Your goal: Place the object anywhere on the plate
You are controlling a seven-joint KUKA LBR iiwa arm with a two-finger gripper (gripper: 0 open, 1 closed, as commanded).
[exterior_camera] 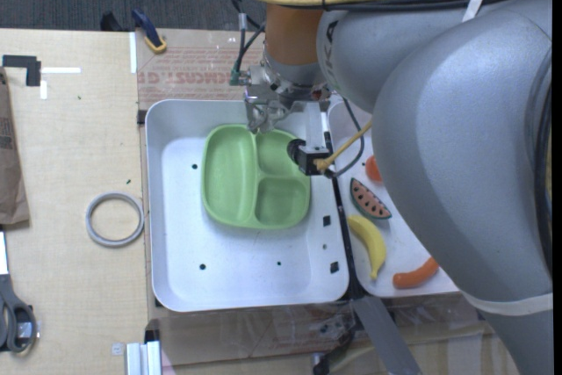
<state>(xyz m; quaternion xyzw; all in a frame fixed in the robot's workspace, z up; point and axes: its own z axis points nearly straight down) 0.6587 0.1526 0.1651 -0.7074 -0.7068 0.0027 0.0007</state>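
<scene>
— Roughly where does the tool (263, 117) sit?

— Above the far rim of the green plate (230, 180), which lies in the left bin (176, 259). Whether the tool is apart or together cannot be told; the wrist covers it from above, and nothing can be seen in it.

— And the object?

— Most likely one of the toy foods in the right bin (397, 228), just beside the plate's bin: a banana (369, 243), a watermelon slice (369, 199) and an orange piece (414, 274) (carrot or sausage, hard to say). The plate's three compartments look bare.

— How would those handle?

— Judging by the look, light, stiff and smooth, so a bit slippery. The banana is best taken across its middle, the slice across its flat faces.

— What stays hidden?

— Much of the right bin, under the grey arm (457, 101). A red-orange scrap (372, 169) peeks out at its edge, cut off. A small black part (299, 156) over the plate's right rim may belong to the cabling; that cannot be settled.
</scene>
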